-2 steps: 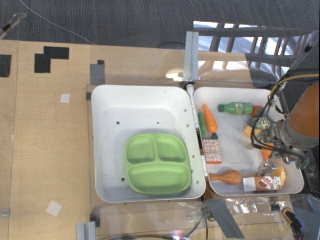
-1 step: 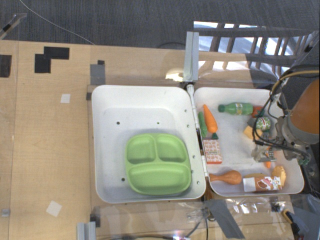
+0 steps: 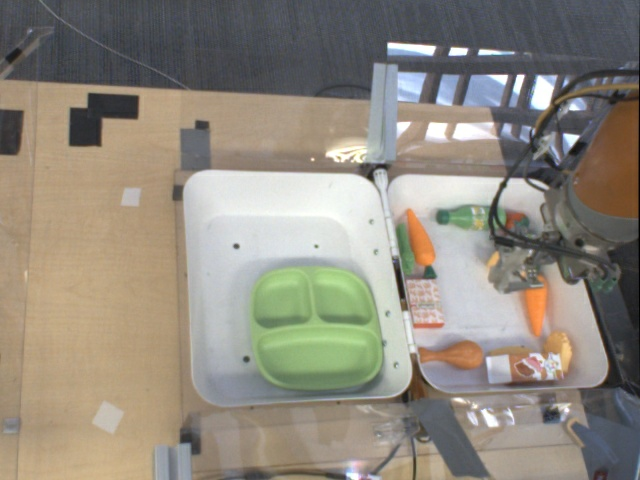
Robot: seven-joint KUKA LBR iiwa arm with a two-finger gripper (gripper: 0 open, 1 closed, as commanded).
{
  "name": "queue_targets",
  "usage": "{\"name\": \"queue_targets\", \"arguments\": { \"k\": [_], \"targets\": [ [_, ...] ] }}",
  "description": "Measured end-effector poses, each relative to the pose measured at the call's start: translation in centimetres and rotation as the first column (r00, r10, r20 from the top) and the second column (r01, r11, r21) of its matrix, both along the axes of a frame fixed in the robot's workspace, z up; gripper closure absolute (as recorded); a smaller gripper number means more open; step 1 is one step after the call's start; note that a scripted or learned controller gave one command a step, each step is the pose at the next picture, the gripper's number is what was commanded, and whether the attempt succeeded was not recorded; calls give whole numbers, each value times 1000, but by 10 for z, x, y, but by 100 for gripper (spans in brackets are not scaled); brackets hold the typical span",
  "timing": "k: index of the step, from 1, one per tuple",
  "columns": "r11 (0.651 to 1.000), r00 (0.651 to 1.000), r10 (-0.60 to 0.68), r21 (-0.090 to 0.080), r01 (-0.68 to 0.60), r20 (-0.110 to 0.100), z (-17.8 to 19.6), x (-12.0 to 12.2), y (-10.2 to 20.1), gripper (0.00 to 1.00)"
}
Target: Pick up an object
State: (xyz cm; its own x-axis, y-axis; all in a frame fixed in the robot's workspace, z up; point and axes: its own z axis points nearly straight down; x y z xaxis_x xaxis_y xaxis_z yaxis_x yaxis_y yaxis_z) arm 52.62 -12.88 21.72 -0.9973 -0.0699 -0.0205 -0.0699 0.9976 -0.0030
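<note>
Wooden bench (image 3: 90,298); claw (image 3: 512,271) over right bin (image 3: 470,323), state unclear, carrot (image 3: 536,309) beside.

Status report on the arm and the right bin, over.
Hand low in right bin, nothing seen held. Carrot just beside it, untouched. Green bottle and boxes close around.

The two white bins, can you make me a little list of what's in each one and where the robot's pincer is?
left bin: one green divided plate
right bin: two carrots, green bottle, small red-and-white box, brown gourd-shaped toy, red-and-white carton
pincer: over the right bin, beside the right-hand carrot
holding something: cannot tell
</note>
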Motion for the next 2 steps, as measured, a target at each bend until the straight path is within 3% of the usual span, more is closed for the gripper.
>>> {"name": "queue_targets", "arguments": {
  "k": [2],
  "targets": [
    [1000, 1000, 8, -3, -8, 13, 21, 4, 0, 100]
  ]
}}
